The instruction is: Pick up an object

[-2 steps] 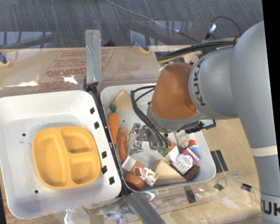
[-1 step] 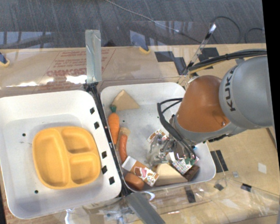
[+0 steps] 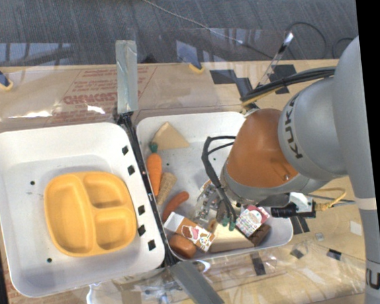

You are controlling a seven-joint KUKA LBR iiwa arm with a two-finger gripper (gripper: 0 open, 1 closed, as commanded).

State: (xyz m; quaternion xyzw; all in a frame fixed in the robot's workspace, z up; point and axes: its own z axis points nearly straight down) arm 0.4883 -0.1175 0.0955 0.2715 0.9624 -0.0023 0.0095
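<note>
The right bin (image 3: 194, 124) holds several toy foods: a tan cheese wedge (image 3: 167, 137) at the back, an orange carrot (image 3: 154, 172), a beige bread stick (image 3: 165, 186), a red sausage (image 3: 175, 205), a labelled brown packet (image 3: 193, 236) and a small bottle with a red and white label (image 3: 251, 221). My gripper (image 3: 212, 206) hangs low over the middle of this bin, just right of the sausage and above the packet. The orange wrist band (image 3: 261, 154) covers much of the bin's right half.
The left bin (image 3: 14, 153) holds a yellow divided tray (image 3: 88, 211). Grey tape (image 3: 127, 77) runs along the seam between the bins. Cables (image 3: 284, 81) trail behind the arm at the back right. Cardboard lies under both bins.
</note>
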